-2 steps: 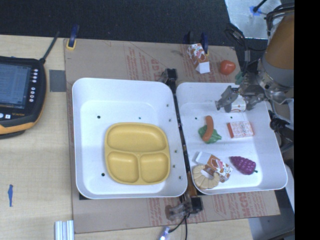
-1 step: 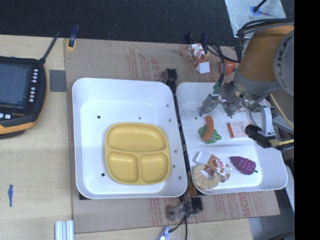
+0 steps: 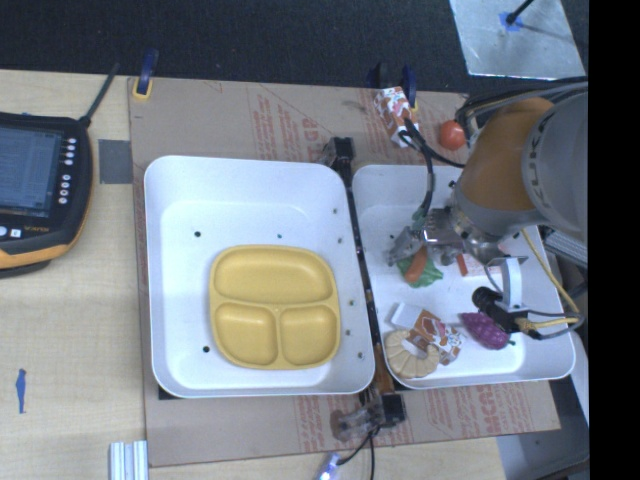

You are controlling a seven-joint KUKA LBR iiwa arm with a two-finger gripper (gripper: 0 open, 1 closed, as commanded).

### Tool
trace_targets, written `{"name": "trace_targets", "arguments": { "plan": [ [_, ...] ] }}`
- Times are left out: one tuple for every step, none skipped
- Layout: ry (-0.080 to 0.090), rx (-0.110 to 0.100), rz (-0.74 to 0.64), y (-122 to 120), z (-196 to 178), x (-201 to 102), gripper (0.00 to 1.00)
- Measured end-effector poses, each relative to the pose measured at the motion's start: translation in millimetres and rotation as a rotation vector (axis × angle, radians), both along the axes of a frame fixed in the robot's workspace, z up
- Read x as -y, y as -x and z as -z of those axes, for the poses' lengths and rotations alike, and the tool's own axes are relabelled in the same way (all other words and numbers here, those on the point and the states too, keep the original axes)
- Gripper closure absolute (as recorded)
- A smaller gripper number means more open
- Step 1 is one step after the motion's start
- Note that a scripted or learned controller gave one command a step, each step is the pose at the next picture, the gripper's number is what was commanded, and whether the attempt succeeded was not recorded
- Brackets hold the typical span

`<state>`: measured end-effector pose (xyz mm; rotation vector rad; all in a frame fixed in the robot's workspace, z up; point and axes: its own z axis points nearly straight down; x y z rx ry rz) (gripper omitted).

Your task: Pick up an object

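Note:
My gripper (image 3: 424,242) is low in the right bin (image 3: 385,193), near its left-centre, with the grey arm and its orange band (image 3: 500,168) coming in from the right. Right under and in front of the gripper lies a small orange and green toy, like a carrot (image 3: 420,268); the gripper touches or nearly touches it. I cannot see whether the carrot is between the fingers. Along the bin's front lie a purple toy (image 3: 485,331), a colourful packet (image 3: 438,334), a round tan biscuit-like piece (image 3: 408,355) and a small white piece (image 3: 405,315).
The left bin (image 3: 170,198) holds a yellow divided plate (image 3: 275,305). Behind the right bin, on the cardboard, sit an orange ball (image 3: 452,135) and a wrapped packet (image 3: 394,108). A control pendant (image 3: 40,188) lies at the far left of the bench.

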<state>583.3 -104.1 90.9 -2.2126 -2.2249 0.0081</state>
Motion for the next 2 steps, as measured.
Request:
{"name": "trace_targets", "arguments": {
  "plan": [
    [0.002,-0.001,-0.003,0,-11,1,1.0],
    [-0.001,0.004,0.0,8,-124,-83,1.0]
  ]
}}
